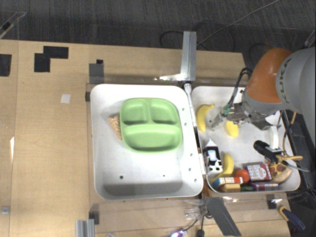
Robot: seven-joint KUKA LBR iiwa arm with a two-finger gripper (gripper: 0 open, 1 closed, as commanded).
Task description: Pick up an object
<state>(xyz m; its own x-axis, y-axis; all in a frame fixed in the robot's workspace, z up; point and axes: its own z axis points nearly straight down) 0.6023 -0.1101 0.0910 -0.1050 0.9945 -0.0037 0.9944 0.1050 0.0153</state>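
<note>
The arm point(284, 83) stands nearest the lens. Left bin point(106, 172): a green tray point(149, 124). Right bin point(247, 152): a banana point(203, 116), then the gripper point(232, 113) at a small yellow piece point(232, 129); spread or closed, I cannot tell. Best to centre on that piece, clear of the banana

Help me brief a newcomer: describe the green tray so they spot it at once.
Start at the left bin of the two white ones. The green tray lies in its upper middle, divided into three compartments. Nothing else there is bright green; only a tan item peeks from its left edge.
</note>
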